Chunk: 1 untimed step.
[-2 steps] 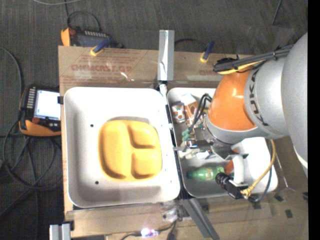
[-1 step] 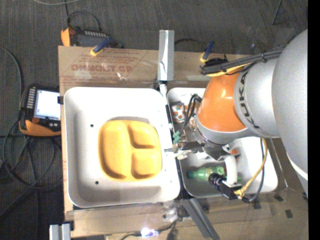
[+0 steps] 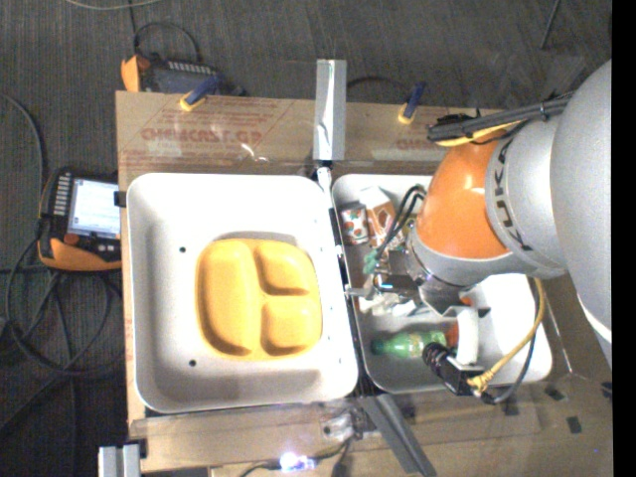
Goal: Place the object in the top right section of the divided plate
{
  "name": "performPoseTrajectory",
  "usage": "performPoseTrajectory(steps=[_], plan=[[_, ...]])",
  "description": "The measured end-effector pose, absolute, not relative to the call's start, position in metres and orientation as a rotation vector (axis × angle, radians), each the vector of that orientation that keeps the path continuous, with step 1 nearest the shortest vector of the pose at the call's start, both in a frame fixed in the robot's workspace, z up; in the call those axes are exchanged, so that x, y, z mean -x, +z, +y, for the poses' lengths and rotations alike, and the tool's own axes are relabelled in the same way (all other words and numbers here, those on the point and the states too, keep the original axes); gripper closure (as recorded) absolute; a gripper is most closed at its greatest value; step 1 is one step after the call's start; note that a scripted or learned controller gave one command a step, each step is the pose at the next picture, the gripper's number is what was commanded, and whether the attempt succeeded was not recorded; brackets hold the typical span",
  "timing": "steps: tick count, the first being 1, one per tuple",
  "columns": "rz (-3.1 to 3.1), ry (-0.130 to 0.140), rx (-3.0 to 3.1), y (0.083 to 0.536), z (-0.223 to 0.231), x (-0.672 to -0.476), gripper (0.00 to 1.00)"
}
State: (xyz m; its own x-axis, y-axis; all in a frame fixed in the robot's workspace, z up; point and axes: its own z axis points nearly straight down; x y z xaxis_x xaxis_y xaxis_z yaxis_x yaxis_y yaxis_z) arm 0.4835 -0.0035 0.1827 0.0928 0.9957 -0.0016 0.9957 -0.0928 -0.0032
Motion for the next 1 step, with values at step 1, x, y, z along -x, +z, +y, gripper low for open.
performPoseTrajectory(steps=[1], plan=[[-2.139, 0.007, 2.3, 0.2077, 0.0489, -0.4832, 1.0]])
